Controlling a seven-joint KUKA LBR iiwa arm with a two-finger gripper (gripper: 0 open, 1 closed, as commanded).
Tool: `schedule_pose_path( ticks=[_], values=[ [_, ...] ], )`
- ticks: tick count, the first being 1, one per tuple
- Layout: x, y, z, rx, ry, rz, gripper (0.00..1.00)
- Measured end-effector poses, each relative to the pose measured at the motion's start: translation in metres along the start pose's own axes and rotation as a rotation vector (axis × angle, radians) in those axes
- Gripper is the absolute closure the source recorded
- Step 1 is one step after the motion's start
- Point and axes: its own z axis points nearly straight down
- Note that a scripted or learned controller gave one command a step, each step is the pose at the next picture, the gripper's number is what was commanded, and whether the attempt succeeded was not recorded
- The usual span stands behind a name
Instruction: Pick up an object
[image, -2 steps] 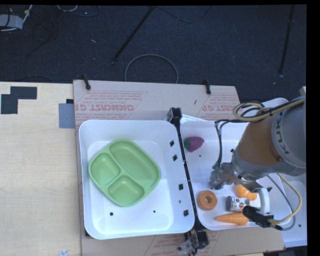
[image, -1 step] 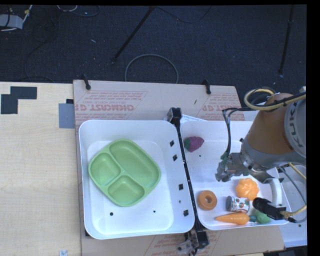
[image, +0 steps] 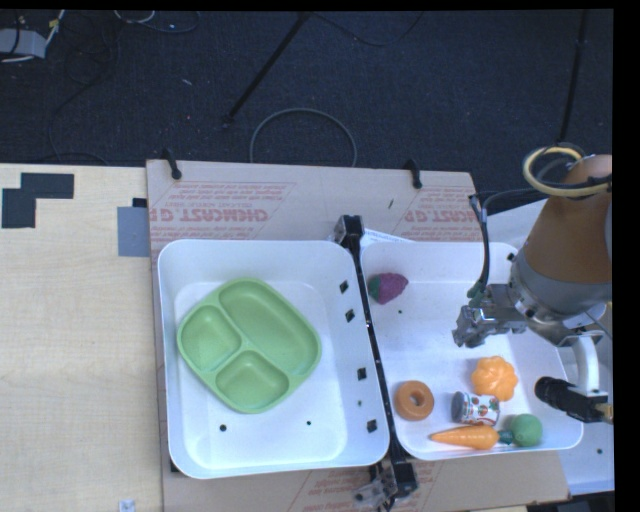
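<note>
Pepper (image: 494, 378), the orange one, sits in the right bin (image: 440, 300) near its front right corner, just below my gripper (image: 478, 326), whose opening I cannot tell and which holds nothing I can see, so I'd centre over it before descending.

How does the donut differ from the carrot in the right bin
The donut is a round ring with a hole, brownish orange; the carrot is a long thin taper, brighter orange. The donut sits nearer the divider between the bins, while the carrot lies lengthwise along the right bin's near wall, its thick end toward a green ball. Both are toy foods lying loose on the bin floor, apart from the gripper.
</note>
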Motion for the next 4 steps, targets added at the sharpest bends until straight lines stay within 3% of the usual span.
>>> schedule_pose_path(
  ticks=[1, 3, 4],
  values=[
    [-0.001, 0.002, -0.043, 0.0, 0.0, -0.001, 1.0],
    [0.108, 0.016, -0.039, 0.006, 0.002, -0.005, 1.0],
    [0.155, 0.037, -0.038, 0.005, 0.001, -0.004, 1.0]
  ],
)
